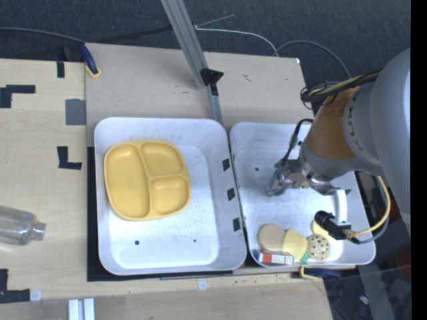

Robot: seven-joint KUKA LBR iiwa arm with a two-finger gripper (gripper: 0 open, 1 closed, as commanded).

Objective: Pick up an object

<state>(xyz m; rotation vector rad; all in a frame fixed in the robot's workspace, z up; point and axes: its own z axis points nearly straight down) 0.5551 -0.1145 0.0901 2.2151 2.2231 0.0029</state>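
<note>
I see my gripper point(275, 185) over the right bin's point(257, 149) bare floor, well apart from the tan sponge point(271, 237); can't tell its grip state

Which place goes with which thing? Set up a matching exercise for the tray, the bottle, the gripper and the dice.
Things:
1. tray
2. bottle
3. gripper
4. dice

Places:
A. on the bench at the view's left edge, outside both bins
B. near corner of the right bin, among small items
C. in the left bin
D. over the middle of the right bin

Pairs: 1-C, 2-A, 3-D, 4-B
</note>
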